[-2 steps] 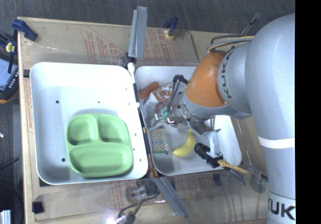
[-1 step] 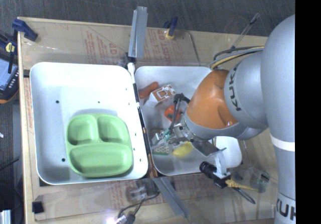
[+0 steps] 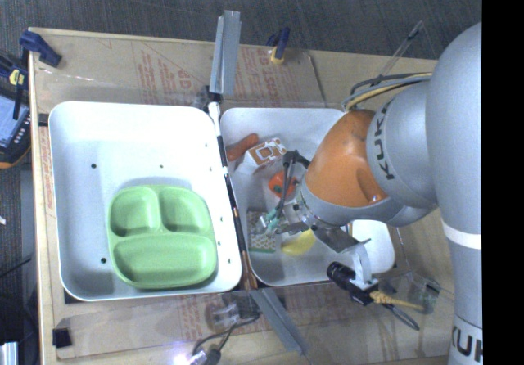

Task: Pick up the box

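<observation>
Cardboard-lined bench (image 3: 123, 69) carries two white bins. At nine o'clock, the left bin (image 3: 74, 134) holds a green divided tray (image 3: 162, 236). The arm's gripper (image 3: 282, 216) sits low in the right bin (image 3: 270, 273) among clutter; whether it grips anything, I cannot tell. The box (image 3: 267, 152) lies toward twelve o'clock from it, beside an orange item (image 3: 241, 146).

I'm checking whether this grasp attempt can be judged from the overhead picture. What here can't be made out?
- Gripper: in the camera view the orange wrist covers it, so the finger state is unreadable.
- Box: its lower part is hidden behind the arm.
- Right bin: most of its floor lies under the arm.
- Small items near the yellow object: too small and cluttered to identify.
</observation>
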{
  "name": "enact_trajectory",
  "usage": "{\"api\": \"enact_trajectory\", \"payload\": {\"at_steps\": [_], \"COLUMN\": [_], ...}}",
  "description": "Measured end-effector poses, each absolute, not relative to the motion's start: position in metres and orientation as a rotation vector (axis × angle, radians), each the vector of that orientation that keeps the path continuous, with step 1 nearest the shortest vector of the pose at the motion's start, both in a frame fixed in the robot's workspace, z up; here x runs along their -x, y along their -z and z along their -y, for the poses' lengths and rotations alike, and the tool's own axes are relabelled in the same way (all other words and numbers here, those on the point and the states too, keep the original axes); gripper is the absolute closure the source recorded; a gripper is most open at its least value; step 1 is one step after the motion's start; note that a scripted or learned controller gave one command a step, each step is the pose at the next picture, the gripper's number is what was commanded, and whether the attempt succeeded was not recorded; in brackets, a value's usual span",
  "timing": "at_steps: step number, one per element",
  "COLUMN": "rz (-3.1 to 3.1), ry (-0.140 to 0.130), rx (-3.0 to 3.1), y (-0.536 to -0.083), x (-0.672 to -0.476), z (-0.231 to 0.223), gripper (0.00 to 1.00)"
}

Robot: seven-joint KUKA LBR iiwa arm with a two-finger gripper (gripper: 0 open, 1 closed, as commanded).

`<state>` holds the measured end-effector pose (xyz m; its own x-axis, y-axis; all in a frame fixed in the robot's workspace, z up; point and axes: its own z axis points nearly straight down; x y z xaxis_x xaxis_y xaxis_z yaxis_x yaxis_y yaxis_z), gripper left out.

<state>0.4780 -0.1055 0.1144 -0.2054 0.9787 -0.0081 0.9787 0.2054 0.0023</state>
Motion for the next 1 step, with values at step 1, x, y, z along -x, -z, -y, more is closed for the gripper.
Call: {"api": "enact_trajectory", "payload": {"at_steps": [1], "rz": [-2.425], "ry": [0.01], "rx": [-1.978], "y": [-0.1151], "x": [-0.478], "z": [0.1085], "gripper": [0.0]}}
